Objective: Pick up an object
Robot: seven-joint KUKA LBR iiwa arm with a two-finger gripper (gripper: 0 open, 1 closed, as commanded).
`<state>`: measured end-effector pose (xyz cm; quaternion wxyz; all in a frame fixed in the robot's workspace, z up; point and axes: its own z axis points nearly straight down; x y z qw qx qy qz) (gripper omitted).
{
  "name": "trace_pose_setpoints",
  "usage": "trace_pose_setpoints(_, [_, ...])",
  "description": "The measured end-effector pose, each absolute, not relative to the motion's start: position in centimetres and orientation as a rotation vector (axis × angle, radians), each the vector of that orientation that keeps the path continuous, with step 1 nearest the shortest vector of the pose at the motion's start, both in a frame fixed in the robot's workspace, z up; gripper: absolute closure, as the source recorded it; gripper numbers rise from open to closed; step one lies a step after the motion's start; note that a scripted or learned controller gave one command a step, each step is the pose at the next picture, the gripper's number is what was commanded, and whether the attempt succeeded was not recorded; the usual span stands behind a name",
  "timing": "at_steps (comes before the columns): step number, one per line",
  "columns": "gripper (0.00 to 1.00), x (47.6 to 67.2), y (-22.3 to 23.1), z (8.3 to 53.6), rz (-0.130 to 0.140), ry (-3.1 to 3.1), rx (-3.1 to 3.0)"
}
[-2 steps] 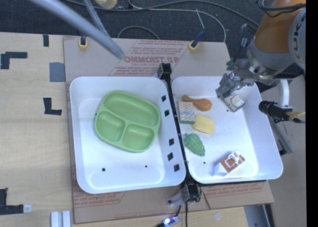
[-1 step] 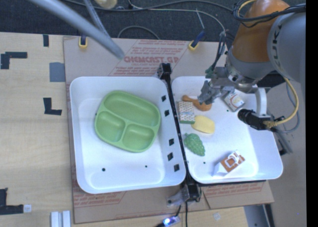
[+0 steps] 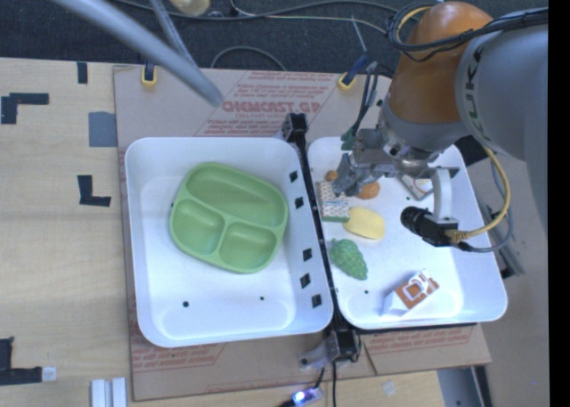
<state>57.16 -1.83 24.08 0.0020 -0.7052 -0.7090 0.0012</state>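
So from my one overhead camera view, I'm using the green divided plate [image 3: 230, 216] as my reference; it sits in the left bin [image 3: 151, 307]. My gripper [image 3: 354, 181] is down over the right bin [image 3: 481, 303], to the right of the plate just past the divider. I honestly can't tell how far apart its tips are from this angle. Something small and orange [image 3: 369, 190] sits right at it, partly hidden. Just right of the plate is a small patterned card-like piece [image 3: 335, 207], then a yellow lemon-ish thing [image 3: 366, 223]. Below those there's a green bumpy piece [image 3: 350, 258], and farther right and lower a little orange-and-white box [image 3: 412, 291]. Nothing visibly lifted.
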Motion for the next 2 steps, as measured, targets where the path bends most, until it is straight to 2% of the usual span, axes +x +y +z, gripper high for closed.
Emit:
trace_pose_setpoints(1, [1.0,55.4,2.5,24.2,0.004,-2.225,-2.212])
trace_pose_setpoints(2, [1.0,54.0,7.5,22.3,0.007,-2.225,-2.212])
